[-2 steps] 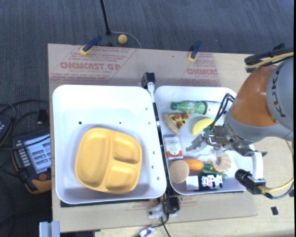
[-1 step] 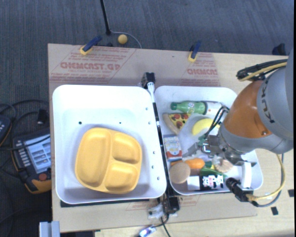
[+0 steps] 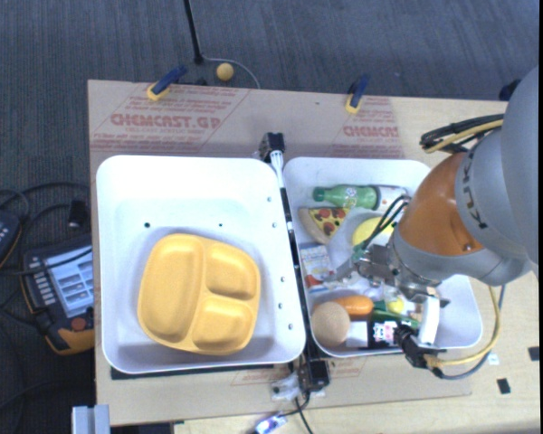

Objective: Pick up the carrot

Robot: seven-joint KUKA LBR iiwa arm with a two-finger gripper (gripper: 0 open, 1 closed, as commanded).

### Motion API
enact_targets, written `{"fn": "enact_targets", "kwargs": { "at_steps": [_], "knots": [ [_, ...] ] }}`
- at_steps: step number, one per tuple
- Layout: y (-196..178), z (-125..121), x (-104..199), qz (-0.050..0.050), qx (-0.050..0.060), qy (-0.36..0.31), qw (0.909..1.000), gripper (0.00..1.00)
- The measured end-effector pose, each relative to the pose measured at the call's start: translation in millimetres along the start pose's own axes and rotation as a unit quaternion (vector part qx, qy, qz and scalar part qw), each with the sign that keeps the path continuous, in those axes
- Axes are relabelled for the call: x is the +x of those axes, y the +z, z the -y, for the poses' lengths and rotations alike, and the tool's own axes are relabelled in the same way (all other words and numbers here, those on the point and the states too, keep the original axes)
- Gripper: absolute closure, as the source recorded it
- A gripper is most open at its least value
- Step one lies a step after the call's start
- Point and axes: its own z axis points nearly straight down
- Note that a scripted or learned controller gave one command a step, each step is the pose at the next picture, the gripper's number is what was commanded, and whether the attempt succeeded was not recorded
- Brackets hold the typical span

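The carrot (image 3: 357, 306) is a short orange piece lying near the front of the right bin (image 3: 460, 331). It rests against a tan round ball (image 3: 330, 324) on its left. My gripper (image 3: 382, 275) hangs low over the middle of this bin, just behind and slightly right of the carrot. The grey wrist and orange band (image 3: 439, 215) cover much of the bin's right half. I see nothing held in the gripper.
The right bin also holds a green bottle (image 3: 347, 193), a pizza slice (image 3: 323, 221), a yellow fruit (image 3: 366, 231) and a black item (image 3: 381, 334) at the front. In the left bin (image 3: 127, 188) lies a yellow compartment tray (image 3: 199, 292). Cables loop by the bin's front right.
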Motion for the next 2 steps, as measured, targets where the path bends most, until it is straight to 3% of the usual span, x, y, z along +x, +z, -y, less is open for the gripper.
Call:
{"fn": "enact_targets", "kwargs": {
  "at_steps": [1,2],
  "knots": [
    [4.1,-2.7,-7.6,0.008,-0.005,-0.238,0.9712,0.0],
    [-2.0,-2.7,-5.6,0.005,-0.001,-0.239,0.9709,1.0]
  ]
}}
